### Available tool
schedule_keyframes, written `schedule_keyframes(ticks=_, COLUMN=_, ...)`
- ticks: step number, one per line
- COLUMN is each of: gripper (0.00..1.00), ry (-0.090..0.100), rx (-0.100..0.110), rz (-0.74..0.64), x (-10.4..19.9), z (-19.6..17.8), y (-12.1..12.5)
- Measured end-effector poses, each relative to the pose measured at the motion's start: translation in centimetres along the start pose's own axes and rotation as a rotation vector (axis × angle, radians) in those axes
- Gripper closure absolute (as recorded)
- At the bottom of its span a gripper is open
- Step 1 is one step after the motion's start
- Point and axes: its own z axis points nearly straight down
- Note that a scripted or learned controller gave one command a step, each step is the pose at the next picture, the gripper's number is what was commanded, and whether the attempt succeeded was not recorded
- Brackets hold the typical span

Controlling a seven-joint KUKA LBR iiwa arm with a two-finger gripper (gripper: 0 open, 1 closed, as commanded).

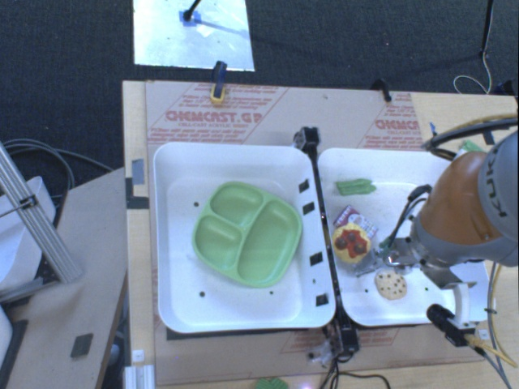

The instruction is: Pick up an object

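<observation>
In the right bin (381, 314) lie a green pod-shaped piece (355, 187) near the back, a yellow and red toy (351, 244) with a small printed packet (349, 216) at the left side, and a round cookie (391, 284) near the front. My gripper (388, 255) hangs low over the right bin, between the yellow and red toy and the cookie. The grey arm with its orange band (458, 201) covers the bin's right half.
The left bin (174, 298) holds a green divided plate (246, 233). A black clip bar (318, 217) runs along the divider between the bins. Cables (478, 128) loop at the right edge of the bench.
</observation>
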Motion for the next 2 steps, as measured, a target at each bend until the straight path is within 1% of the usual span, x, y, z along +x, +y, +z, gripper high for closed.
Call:
schedule_keyframes(ticks=1, gripper=0.0, ry=-0.002, rx=-0.005, rz=-0.002, x=0.7, z=-0.1, y=5.9)
schedule_keyframes(ticks=2, gripper=0.0, ry=-0.002, rx=-0.002, rz=-0.003, x=2.3, z=-0.1, y=15.6)
